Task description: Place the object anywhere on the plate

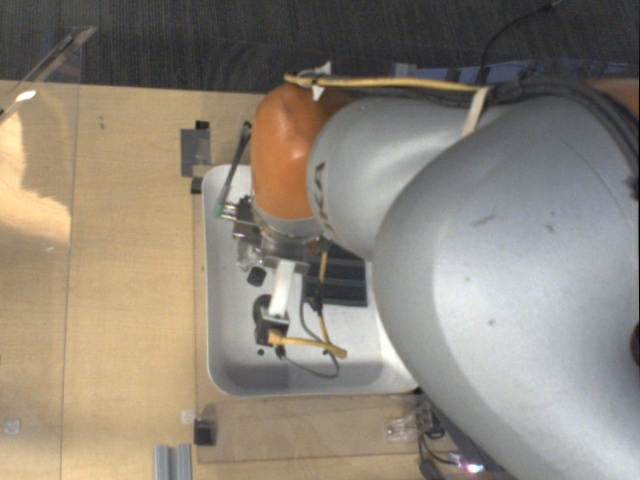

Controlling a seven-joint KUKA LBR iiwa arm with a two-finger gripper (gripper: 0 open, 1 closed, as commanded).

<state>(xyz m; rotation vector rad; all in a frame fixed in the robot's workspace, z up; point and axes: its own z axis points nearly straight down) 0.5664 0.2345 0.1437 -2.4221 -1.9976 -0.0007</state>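
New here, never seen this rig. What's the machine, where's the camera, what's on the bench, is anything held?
This is one picture from a fixed camera above the bench, looking down at a slant. The large grey robot arm reaches in from the right, so near the camera that it covers much of the view. The orange band sits just above its wrist. That wrist hangs over a shallow white bin resting on the pale wooden bench. The arm covers the bin's right part. From this angle I cannot tell whether anything is held.
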